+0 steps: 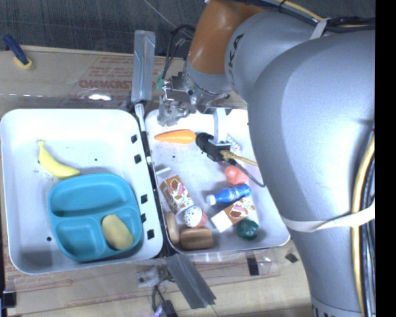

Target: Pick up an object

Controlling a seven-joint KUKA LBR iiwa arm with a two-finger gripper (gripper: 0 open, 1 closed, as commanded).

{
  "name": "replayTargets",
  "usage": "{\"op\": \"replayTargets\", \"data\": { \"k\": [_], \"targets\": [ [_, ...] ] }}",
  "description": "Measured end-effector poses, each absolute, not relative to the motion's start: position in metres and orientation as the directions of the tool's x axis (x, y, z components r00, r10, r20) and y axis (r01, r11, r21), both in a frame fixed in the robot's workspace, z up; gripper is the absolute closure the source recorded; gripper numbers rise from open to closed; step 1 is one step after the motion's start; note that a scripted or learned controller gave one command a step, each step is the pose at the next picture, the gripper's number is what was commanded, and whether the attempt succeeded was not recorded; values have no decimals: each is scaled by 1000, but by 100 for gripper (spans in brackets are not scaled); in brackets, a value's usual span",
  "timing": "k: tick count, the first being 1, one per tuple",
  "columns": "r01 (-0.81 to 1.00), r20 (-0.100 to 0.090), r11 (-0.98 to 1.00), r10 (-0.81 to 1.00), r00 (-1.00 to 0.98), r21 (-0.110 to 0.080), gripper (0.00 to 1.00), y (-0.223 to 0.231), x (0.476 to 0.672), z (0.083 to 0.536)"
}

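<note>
My end effector (170, 109) just above carrot (175, 136), grip can't tell. Nothing picked up yet; grab left.

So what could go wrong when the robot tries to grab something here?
The end effector hangs near the top rim of the right bin, just above the carrot. It might bump the rim or roll the carrot away. Lower down, the small bottle, the snack packet and the green toy lie crowded together, so it might nudge neighbours or grab two things.
</note>
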State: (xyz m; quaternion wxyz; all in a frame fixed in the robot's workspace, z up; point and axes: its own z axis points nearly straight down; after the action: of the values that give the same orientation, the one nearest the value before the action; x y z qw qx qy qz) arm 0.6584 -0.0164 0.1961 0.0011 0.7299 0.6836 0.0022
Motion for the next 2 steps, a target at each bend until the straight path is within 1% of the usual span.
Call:
{"op": "replayTargets", "data": {
  "k": [1, 2],
  "targets": [
    [960, 0, 281, 960, -281, -2, 100, -50, 633, 217],
    [960, 1, 281, 960, -281, -3, 0, -50, 633, 216]
  ]
}}
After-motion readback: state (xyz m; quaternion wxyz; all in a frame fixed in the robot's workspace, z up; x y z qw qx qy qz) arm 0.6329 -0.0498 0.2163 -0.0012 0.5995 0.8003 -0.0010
